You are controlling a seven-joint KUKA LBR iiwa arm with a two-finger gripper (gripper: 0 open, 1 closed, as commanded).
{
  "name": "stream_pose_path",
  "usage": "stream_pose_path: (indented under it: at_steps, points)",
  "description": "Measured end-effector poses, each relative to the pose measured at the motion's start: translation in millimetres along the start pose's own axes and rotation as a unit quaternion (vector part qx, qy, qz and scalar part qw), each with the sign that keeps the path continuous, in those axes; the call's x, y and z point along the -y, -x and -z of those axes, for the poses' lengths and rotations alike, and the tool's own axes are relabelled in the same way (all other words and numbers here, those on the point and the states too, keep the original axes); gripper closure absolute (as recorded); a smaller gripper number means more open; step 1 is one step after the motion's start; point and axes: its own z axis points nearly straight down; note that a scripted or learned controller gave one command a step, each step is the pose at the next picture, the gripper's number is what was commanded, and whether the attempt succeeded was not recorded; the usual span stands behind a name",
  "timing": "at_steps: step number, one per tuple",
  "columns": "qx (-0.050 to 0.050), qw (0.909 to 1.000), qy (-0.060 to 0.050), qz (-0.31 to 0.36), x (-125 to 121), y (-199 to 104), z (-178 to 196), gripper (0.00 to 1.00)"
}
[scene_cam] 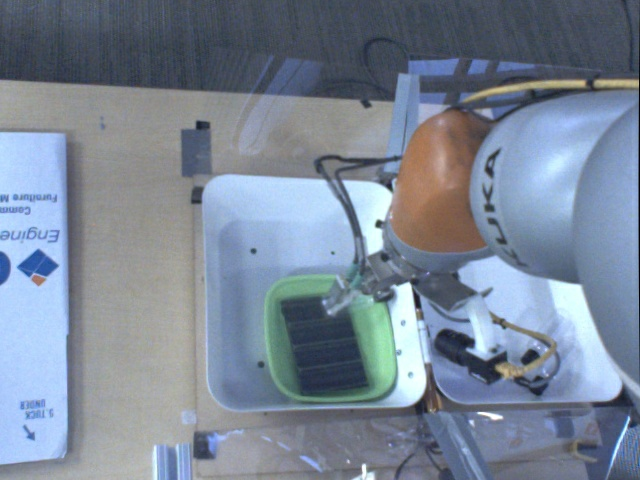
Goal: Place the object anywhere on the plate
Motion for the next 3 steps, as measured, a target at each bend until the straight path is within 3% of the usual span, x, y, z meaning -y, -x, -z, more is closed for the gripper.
stream_pose_path:
  at_steps: [1, 2, 3]
  points:
    - [0.001, 0.9999, -0.001, -0.012, 18.2, 37.4, 42.2, 0.0]
    - [0.001, 1.0, 0.0, -0.009, 16.5, 36.4, 51.8, 1.0]
    - [0.0, 0.9955, -0.003, 0.095, -1.8, -14.1, -6.5, 1.0]
